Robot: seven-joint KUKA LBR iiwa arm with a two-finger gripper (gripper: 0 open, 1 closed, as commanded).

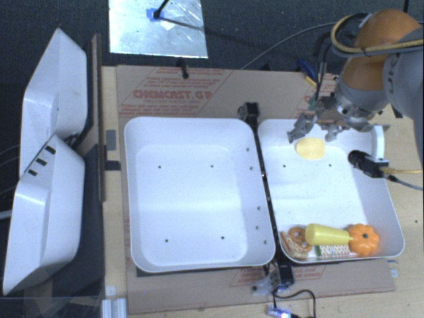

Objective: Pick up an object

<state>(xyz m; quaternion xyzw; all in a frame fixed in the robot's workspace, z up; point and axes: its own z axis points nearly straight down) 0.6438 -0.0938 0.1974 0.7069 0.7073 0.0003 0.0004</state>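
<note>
1. The arm (381,65) reaches in from the right, and the gripper (311,135) hangs over the far end of the right bin (318,197).
2. Its jaws stand spread wide, one finger to each side, with nothing gripped between them.
3. A pale yellow lump (310,150) lies on the bin floor just beside the fingertips, on their near side. Whether they touch it cannot be told.
4. Along the near wall of the same bin lie three toys in a row: a pretzel (295,238) at the left, a yellow tube (326,233) in the middle, and an orange pumpkin (364,238) at the right.
5. The tube rests against the pumpkin, and a small pale strip (333,250) lies just in front of it.
6. These toys are well apart from the gripper.
7. The left bin (192,197) sits touching the right bin along their shared edge.
8. Both bins rest on a cardboard sheet (172,91).
</note>
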